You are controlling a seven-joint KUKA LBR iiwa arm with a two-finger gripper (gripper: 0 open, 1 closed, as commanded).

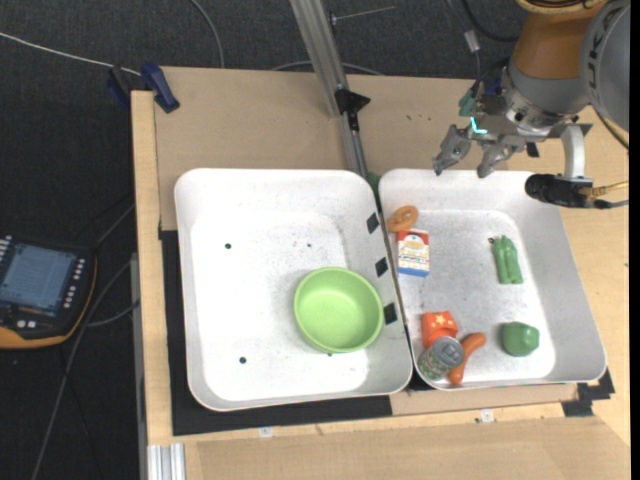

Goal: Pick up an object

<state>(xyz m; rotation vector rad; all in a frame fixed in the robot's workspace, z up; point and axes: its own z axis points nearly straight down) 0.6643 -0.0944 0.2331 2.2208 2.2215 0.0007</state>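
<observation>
My gripper (468,160) hangs above the far rim of the right bin (570,298), open, with nothing between its fingers. Below it in that bin lie a brown ring-shaped pastry (402,217) and a small white and red carton (413,252) at the left wall. A green pod-like vegetable (506,260) rests toward the right. Near the front edge sit an orange block (438,325), a grey can (441,355), an orange carrot (466,353) and a green pepper (519,339). A light green bowl (338,309) stands in the left bin (230,268).
A metal pole (325,48) rises slantwise behind the two bins, with black clips along the seam between them. A handheld pendant (40,288) lies off the bench at the far left. Wooden bench surface surrounds the bins.
</observation>
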